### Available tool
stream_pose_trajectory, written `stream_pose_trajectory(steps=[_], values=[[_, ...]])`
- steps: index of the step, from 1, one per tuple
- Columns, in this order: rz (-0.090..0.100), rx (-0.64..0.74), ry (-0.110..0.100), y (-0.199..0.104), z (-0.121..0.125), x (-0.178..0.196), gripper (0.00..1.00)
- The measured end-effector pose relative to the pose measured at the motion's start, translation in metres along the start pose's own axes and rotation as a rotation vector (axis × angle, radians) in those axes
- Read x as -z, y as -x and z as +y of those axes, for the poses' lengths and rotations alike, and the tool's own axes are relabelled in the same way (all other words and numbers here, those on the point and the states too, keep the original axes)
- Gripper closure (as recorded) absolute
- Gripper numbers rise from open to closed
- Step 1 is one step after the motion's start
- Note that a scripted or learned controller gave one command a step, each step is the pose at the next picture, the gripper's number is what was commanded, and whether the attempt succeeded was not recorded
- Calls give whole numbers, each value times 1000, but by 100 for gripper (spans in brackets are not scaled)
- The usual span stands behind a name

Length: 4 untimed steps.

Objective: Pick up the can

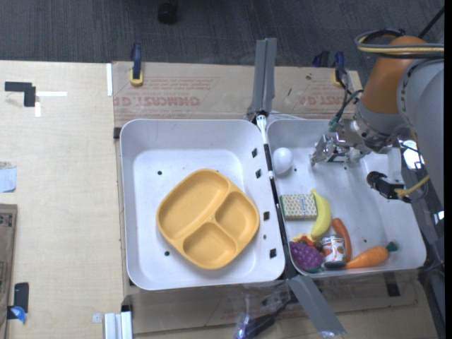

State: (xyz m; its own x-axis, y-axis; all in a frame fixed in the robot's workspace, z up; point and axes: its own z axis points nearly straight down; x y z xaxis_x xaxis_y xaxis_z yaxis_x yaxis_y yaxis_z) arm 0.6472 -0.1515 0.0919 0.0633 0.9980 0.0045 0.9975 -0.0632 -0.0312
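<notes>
Two white bins (134, 189) sit on a pale wooden bench (56, 189) above dark carpet (212, 13); the gripper (329, 149), fingers slightly apart and holding nothing, hangs over the right bin's far edge, well apart from the can (333, 250) by its near edge.

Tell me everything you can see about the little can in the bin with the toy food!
The can is small and stubby, with a shiny silver top rim and a red and white label that is too blurry to read. It looks like metal. It sits near the front edge of the right bin, seemingly upright or a bit tilted. It is crowded: purple grapes press against its left side, the sausage lies behind it, and the carrot points at it from the right.
</notes>
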Motion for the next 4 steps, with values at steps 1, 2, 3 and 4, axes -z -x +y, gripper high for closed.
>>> stream_pose_trajectory(steps=[1,2,3,4], values=[[-8,2,4,3,0,8,100],[-8,2,4,3,0,8,0],[-9,4,4,3,0,17,100],[-9,4,3,3,0,17,0]])
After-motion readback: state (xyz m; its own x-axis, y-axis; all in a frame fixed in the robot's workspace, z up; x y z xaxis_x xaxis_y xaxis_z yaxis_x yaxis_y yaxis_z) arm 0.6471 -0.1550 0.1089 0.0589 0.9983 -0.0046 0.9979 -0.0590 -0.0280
